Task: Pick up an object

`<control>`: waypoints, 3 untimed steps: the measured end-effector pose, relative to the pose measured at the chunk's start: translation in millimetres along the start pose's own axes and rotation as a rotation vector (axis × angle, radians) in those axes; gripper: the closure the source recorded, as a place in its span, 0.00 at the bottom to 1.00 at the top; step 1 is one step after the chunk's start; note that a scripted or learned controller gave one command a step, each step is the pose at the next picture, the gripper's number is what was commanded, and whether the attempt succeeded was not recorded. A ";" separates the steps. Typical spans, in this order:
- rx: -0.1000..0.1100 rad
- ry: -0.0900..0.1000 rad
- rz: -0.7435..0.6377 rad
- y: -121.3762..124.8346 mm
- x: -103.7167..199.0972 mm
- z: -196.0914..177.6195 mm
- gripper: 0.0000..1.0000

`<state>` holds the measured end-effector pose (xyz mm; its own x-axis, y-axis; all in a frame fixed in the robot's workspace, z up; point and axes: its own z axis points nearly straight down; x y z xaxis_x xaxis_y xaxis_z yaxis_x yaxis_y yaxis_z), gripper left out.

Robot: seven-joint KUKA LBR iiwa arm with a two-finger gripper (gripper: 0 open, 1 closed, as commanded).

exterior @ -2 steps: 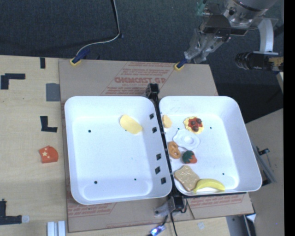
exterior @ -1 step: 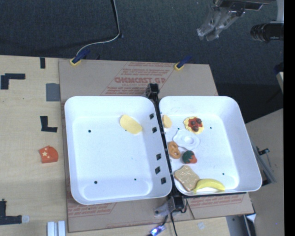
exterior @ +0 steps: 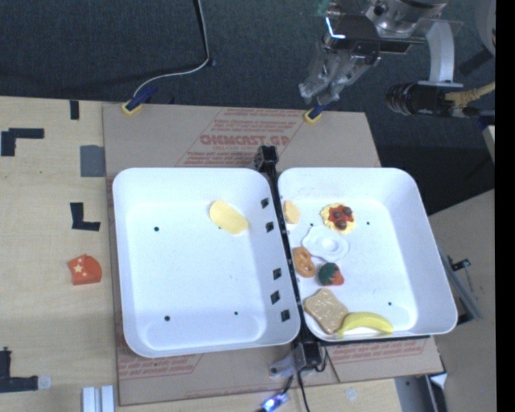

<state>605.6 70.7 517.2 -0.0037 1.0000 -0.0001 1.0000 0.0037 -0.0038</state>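
Gripper [exterior: 328, 80]: far right, raised beyond both bins, tilted down-left; finger spacing cannot be told.
Arm [exterior: 402, 20]: grey, reaching in from far right.
Writing: red "CHEMCAST GP" on cardboard sheet [exterior: 233, 141], reads upside down.
Left bin [exterior: 133, 241]: yellow piece [exterior: 228, 217].
Right bin [exterior: 410, 233]: pizza slice [exterior: 339, 216], fried egg [exterior: 327, 245], toast [exterior: 324, 310], banana [exterior: 366, 323].
Bench [exterior: 48, 241], far left: red piece [exterior: 85, 269].

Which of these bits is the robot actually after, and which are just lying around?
For the job:
gripper, up above the bins
banana
toast
fried egg
small pizza
yellow piece in the left bin

Just lying about:
red-orange piece on the bench
yellow clamps
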 end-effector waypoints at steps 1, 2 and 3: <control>-0.005 -0.001 0.004 27.6 -34.2 -18.0 1.00; 0.002 -0.001 0.001 -62.8 21.7 22.3 1.00; -0.008 0.000 0.003 -12.5 -2.4 -19.1 1.00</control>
<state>593.2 68.3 536.4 -0.0004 1.0000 -0.0006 1.0000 0.0004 0.0042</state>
